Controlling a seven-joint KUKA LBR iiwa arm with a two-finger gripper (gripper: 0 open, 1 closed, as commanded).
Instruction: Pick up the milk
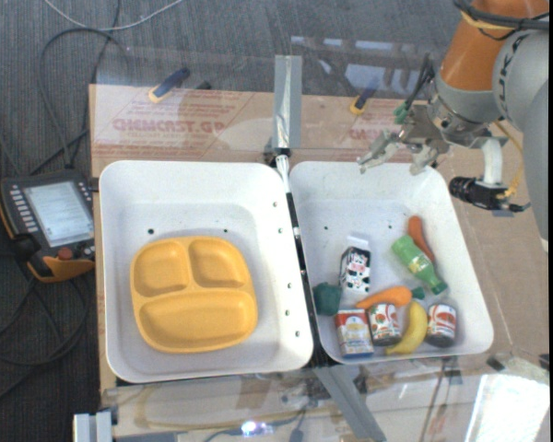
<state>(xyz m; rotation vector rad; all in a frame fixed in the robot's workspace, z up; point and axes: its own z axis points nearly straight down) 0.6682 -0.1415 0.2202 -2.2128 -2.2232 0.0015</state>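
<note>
Cans (369, 325) and a banana (409, 330) crowd the near edge; well below the gripper (398, 153), whose fingers are spread with nothing between them, lies the milk (356, 268).

Both white bins (120, 210) look like smooth moulded plastic with a soft sheen. The yellow divided tray (195, 295) is matt plastic. The milk (356, 269) carton looks like printed card, lightly glossy. The cans (441, 323) carry shiny paper labels. The green bottle (415, 262) and banana (409, 330) seem glossy plastic. The counter (203, 127) looks like bare cardboard, matt, under clear sheeting. The claw (399, 155) appears metallic.
</note>
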